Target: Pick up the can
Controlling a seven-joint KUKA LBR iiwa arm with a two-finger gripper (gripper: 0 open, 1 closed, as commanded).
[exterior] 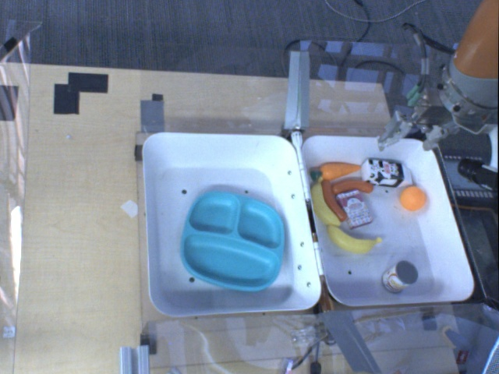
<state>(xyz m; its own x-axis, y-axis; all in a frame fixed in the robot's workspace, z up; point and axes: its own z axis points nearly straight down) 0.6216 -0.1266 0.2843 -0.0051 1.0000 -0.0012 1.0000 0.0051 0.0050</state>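
Blue tray (232,240) left bin; banana (337,223), carrot (341,171) right bin.

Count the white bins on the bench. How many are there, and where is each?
2. The left bin holds a blue divided tray. The right bin beside it holds the can, near its front edge, and other small items. None appears hidden.

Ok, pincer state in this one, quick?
Pincer: open, holding nothing, over the right bin's far edge; the can lies at the near end.
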